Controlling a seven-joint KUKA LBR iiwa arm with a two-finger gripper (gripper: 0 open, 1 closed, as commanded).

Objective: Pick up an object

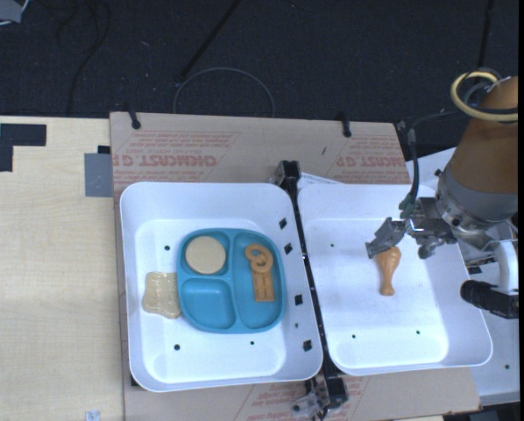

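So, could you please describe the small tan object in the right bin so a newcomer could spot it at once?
Start at the right bin, the one the arm reaches into. Just under the gripper sits a tan, drumstick-shaped piece, bulbous at the top and narrowing to a stem. It is the one loose object there; the others sit in the left bin.

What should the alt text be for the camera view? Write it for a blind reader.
A grey arm's gripper reaches from the right over a tan drumstick-shaped toy in the right white bin. The left bin holds a blue divided tray with a round cookie and a key-shaped piece; a pale slice lies beside it.
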